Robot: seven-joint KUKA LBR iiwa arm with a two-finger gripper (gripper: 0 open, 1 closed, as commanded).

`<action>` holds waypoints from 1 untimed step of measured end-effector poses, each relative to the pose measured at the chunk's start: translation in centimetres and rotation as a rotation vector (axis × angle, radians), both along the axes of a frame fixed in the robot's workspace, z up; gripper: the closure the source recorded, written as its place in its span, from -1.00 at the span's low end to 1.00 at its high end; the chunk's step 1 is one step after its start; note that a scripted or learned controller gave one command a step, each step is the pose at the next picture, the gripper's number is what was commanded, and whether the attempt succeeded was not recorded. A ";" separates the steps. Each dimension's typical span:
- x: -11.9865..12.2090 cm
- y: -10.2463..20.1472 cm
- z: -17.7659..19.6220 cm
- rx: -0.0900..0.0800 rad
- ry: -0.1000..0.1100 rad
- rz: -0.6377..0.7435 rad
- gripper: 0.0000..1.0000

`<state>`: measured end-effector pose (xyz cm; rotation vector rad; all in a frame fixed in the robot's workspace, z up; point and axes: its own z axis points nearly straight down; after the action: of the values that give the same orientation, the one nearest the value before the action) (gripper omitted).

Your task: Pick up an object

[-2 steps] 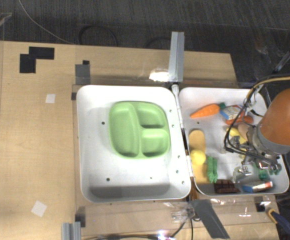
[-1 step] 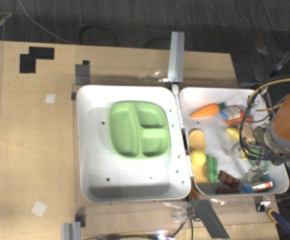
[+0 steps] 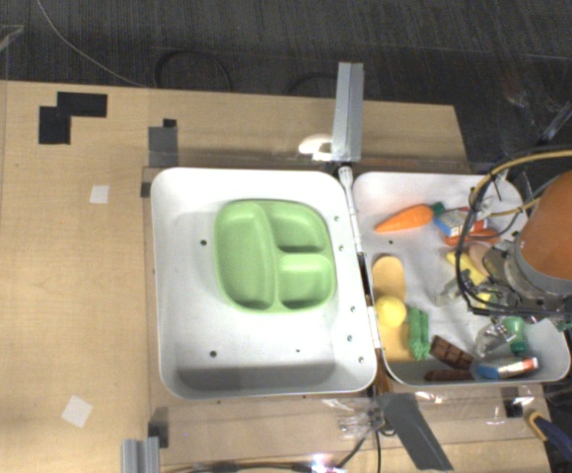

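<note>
Toys crowd the right-hand bin (image 3: 560,371), and any of them could answer the task: a plastic carrot (image 3: 405,218) lies near its far left corner, a yellow lemon-like piece (image 3: 392,312) sits against the left wall with a flat yellow shape (image 3: 389,275) just beyond it, a green ridged item (image 3: 419,330) lies beside the lemon, a brown chocolate-bar block (image 3: 450,351) rests near the front wall, and a marker-like stick (image 3: 506,368) lies along the front edge. All look like hollow or light play food, stiff rather than soft, and smooth enough to slip out of a shallow pinch. The carrot seems the easiest take: it lies well apart from the rest, and a grip across its thicker orange middle would hold better than one on the tapering tip. The round lemon would likely roll or squirt sideways unless taken squarely across its widest part, and the flat chocolate piece offers little height to bite on. The arm's orange band and wrist (image 3: 559,228), hung with cables, stand over the right part of this bin, and the tool (image 3: 500,335) below them is lost among clutter, so whether it is apart or together cannot be told, nor whether anything is in it. The left bin (image 3: 182,264) carries a green divided tray (image 3: 273,254). No brand, label or writing is legible on any object or on the desk (image 3: 59,294).
</note>
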<state>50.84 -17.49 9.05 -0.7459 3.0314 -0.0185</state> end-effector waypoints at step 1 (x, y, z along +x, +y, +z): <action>-0.4 -0.8 0.0 0.003 -0.002 0.078 -1.00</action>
<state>50.44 -18.34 9.04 -0.8629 2.9969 -0.0132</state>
